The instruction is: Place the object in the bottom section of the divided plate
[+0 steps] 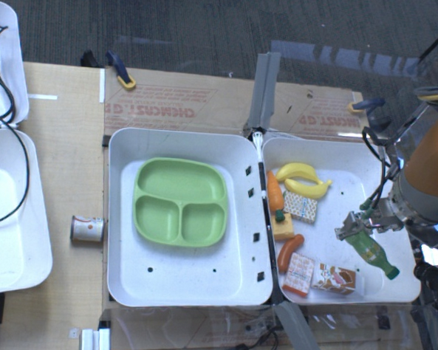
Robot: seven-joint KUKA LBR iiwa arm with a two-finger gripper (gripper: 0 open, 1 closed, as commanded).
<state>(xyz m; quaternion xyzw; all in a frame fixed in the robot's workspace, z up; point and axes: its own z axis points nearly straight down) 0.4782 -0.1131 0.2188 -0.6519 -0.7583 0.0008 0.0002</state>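
Note:
A green divided plate [182, 179] lies in the left bin [183, 283], with one wide section on its far side and two smaller sections on its near side; nothing lies in them. My gripper [358, 227] hangs over the right bin [337, 178], right at the upper-left end of a green bottle [375, 254] that lies slanted on the bin floor. Whether the gripper has hold of the bottle is not clear from this angle.
The right bin also holds a banana [304, 179], a carrot [275, 190], a cracker pack [300, 206], a cheese wedge [283, 226], a sausage [290, 252], a red-white packet [299, 274] and a brown carton [336, 278]. A small can [88, 229] lies left of the left bin.

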